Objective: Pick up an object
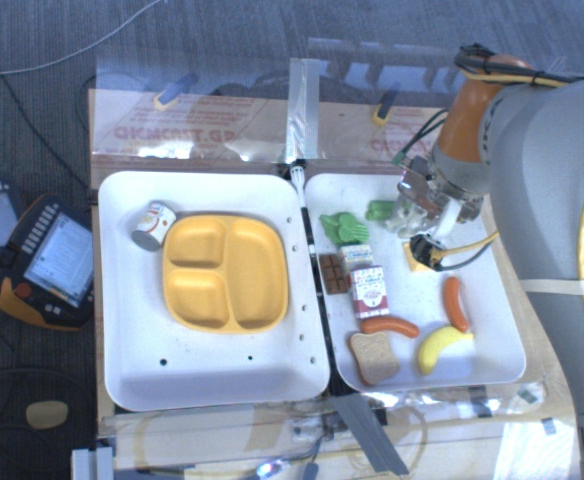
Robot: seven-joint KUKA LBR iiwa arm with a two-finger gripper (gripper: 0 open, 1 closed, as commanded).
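- Yellow tray, three wells, sits mid left bin; small can lies tipped, touching the tray's 10 o'clock corner.
- Right bin holds the food toys, all resting on the floor.
- Green leafy piece at 11 o'clock of that bin; smaller green piece just beside it, at 12.
- Brown bar and red-white carton near bin centre-left, side by side.
- Two sausages: one under the carton, one at 3 o'clock.
- Bread slice at 7 o'clock, banana at 5.
- Gripper low over the bin's 1 o'clock area, next to the small green piece; can't tell how the jaws stand, nothing seen between them.
- Orange band above the wrist.
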